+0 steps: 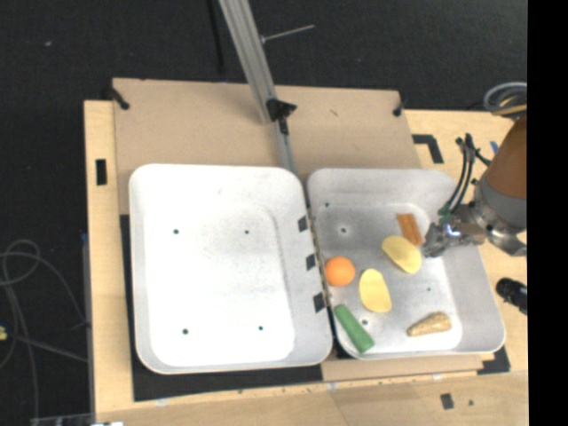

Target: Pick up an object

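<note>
Your arm is cut off at the frame's right; hand blurred, so you cannot tell its state. Upper yellow piece, smooth and rounded, lies in the right bin just at the hand's 8 o'clock. Thin orange stick at its 10 o'clock.

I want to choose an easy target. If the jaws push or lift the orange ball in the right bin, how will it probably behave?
The orange ball looks round and smooth, so a push would likely send it rolling, perhaps against the bin wall close beside it. Its curved surface may slip out of a pinch that is off-centre. It looks small, so probably light.
</note>
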Robot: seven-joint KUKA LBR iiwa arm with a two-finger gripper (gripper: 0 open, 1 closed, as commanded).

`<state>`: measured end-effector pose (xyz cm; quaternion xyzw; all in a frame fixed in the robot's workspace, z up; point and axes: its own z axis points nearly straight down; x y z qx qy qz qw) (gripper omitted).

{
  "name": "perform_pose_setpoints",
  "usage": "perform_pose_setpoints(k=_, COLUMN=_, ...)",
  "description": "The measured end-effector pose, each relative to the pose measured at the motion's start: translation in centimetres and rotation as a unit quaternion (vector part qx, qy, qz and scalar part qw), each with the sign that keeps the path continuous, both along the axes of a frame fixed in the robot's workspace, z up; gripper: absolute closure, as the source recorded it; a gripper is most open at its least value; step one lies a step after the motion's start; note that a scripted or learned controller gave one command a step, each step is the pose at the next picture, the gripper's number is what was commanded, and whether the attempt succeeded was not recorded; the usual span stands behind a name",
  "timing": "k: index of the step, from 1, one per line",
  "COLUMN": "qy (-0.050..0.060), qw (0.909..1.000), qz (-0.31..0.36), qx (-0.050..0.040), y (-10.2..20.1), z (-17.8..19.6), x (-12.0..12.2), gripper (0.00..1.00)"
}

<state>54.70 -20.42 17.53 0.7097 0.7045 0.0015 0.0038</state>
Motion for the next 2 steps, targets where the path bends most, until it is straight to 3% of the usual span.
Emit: perform_pose_setpoints(k=2, qy=0.000, qw=1.0000, qz=0.006, qx=0.0002, y=-0.2, z=11.8, x=0.9, gripper=1.00)
